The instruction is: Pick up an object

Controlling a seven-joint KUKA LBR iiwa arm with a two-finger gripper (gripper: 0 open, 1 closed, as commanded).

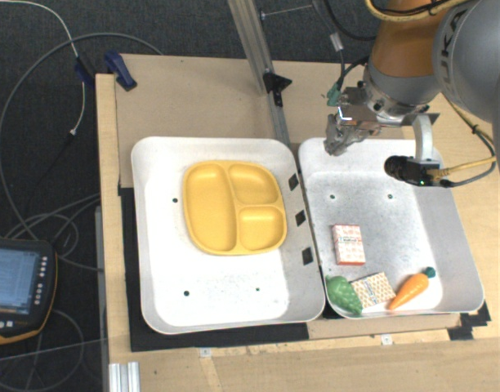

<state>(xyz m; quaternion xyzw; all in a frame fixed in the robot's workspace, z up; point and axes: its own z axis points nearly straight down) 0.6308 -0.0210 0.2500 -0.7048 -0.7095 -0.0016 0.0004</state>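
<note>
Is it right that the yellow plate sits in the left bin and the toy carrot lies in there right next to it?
Not quite. The yellow plate does sit in the left bin, but the toy carrot lies in the right bin, near its front corner beside a small patterned box. The camera view shows it.

Bench [193,80] w/ 2 white bins [152,219]
</note>
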